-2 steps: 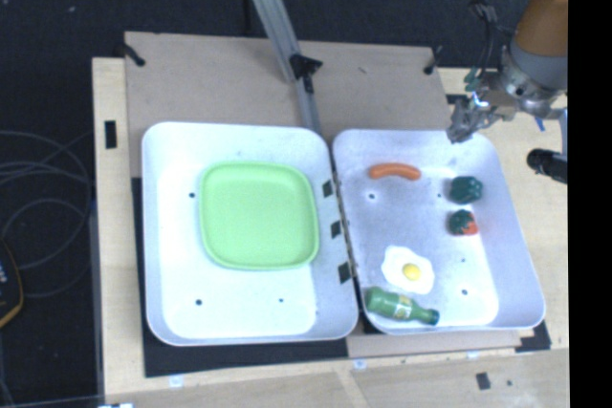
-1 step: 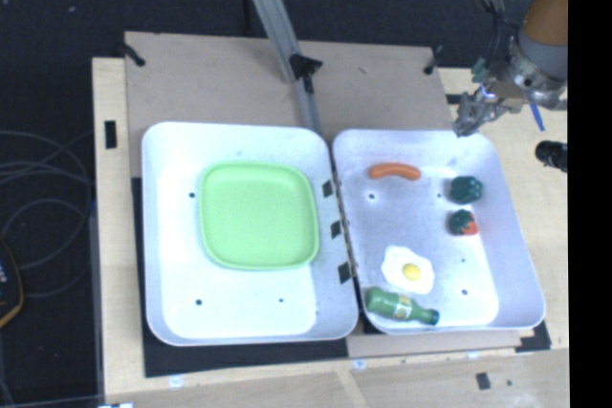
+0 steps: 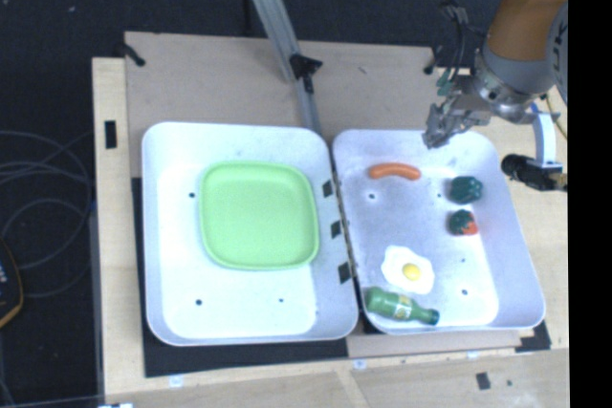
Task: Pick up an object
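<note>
Objects for the pick all lay in the right-hand bin [image 3: 512, 234], and any one of them would have served the task. Nearest the camera, a green bottle [image 3: 402, 306] lay on its side along the bin's front rim, with a toy fried egg [image 3: 408, 270] just behind it. The egg looked flat, a poor thing for two fingers to pinch, and the bottle sat close enough to the wall that a descent there risked clipping the rim. Farther back, by the right wall, sat a small red-and-green piece [image 3: 463, 223] and behind it a dark green lump [image 3: 466, 188], near each other but apart. A little farther still, toward the middle of the bin, an orange sausage [image 3: 394, 171] lay crosswise with bare floor all round it.

At the far corner the gripper [image 3: 438, 135] hung above the bin's back rim, with nothing between its fingers; whether they were spread or pressed together could not be told at that size. The sausage seemed the soundest choice: close by, long and narrow. Doing it well would have meant closing across its short width, centred over its middle, and going low enough to grip below its crown. The left bin [image 3: 163, 234] held a green plate [image 3: 258, 215].
</note>
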### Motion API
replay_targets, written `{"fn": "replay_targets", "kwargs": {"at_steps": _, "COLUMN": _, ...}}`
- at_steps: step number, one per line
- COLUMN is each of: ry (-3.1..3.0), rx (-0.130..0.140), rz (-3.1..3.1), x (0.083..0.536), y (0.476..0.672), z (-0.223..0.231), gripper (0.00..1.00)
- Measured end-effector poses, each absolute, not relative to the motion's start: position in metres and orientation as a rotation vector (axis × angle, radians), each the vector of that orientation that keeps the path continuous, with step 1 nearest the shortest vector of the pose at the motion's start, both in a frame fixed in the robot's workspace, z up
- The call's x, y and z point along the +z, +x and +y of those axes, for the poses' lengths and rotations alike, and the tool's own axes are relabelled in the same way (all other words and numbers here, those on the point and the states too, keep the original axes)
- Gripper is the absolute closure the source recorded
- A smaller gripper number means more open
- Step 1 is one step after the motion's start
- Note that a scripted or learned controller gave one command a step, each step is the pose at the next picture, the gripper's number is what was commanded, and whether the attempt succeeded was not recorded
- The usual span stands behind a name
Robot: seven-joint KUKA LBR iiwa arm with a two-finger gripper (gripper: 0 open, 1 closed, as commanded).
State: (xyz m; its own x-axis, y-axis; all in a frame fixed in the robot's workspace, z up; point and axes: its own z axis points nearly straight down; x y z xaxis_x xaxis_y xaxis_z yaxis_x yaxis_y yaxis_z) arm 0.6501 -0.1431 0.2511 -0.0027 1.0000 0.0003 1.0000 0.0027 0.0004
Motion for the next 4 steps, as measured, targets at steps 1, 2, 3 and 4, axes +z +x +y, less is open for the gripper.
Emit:
{"fn": "replay_targets", "kwargs": {"at_steps": 1, "ry": 2.216, "rx": 0.003, "rz": 2.226, "x": 0.259, "y": 0.643, "z": -0.086, "gripper": 1.0}}
{"fn": "replay_targets", "kwargs": {"at_steps": 2, "ry": 2.217, "rx": 0.003, "rz": 2.226, "x": 0.266, "y": 0.638, "z": -0.033, "gripper": 1.0}}
{"fn": "replay_targets", "kwargs": {"at_steps": 3, "ry": 2.217, "rx": 0.002, "rz": 2.227, "x": 0.267, "y": 0.634, "z": 0.025, "gripper": 1.0}}
{"fn": "replay_targets", "kwargs": {"at_steps": 4, "ry": 2.218, "rx": 0.0, "rz": 2.226, "x": 0.249, "y": 0.623, "z": 0.077, "gripper": 1.0}}
